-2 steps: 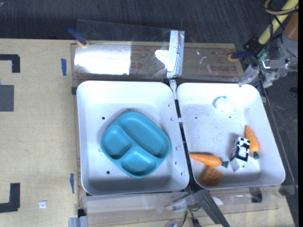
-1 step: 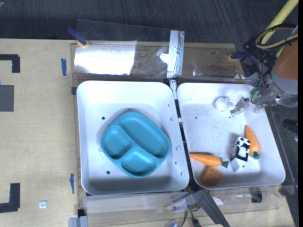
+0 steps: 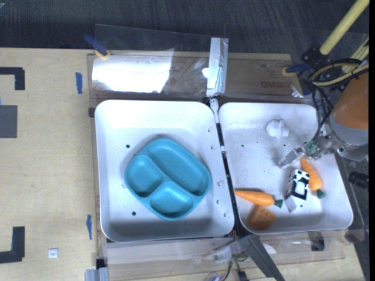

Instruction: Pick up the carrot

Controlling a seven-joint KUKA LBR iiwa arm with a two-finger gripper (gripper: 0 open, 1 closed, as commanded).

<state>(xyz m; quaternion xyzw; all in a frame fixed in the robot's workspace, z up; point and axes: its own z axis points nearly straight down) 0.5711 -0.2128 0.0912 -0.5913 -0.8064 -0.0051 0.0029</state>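
Observation:
Two carrots lie in the right bin (image 3: 334,215). One carrot (image 3: 254,197) lies flat near the bin's front left, with its green tip pointing right. The other carrot (image 3: 312,174) lies at a slant near the right wall, beside a black-and-white toy (image 3: 299,186). My gripper (image 3: 300,155) hangs low over the upper end of this second carrot and looks open, with one grey finger (image 3: 289,157) spread out to the left. Nothing sits between the fingers. The arm's orange band (image 3: 354,107) is at the right edge.
A white crumpled lump (image 3: 276,127) rests at the back of the right bin, and a brown waffle-like piece (image 3: 261,217) lies at its front. The left bin (image 3: 111,157) holds a blue divided plate (image 3: 168,177). Cables and a yellow rod (image 3: 345,22) are at the upper right.

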